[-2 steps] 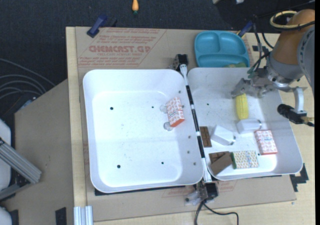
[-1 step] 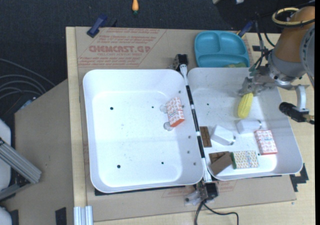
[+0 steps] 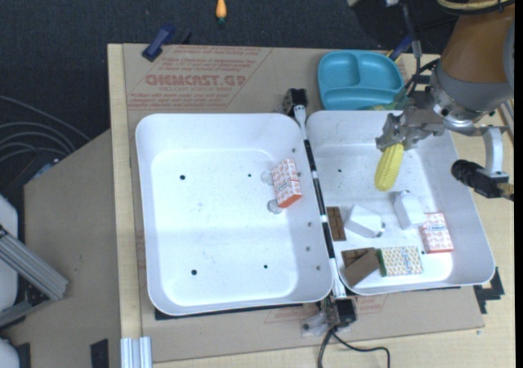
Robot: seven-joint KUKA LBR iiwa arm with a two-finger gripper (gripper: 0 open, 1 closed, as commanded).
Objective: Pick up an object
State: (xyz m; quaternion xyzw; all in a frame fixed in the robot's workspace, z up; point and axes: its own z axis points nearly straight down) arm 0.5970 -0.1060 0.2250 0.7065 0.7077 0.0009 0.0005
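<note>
One legible print: "CHEMCAST GP" (red) on bench (image 3: 204, 72).

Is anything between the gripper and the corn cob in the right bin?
Nothing visible. The gripper sits right at the top end of the corn cob, which hangs tilted below it over the right bin. The small boxes lie lower in the bin, apart from the cob.

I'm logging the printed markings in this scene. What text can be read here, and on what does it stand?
"CHEMCAST GP", in red, on the brown board behind the bins; the smaller red lines around it are too blurred to read.
Small carton in the left bin: print too small.
Patterned packets in the right bin: unreadable.
</note>
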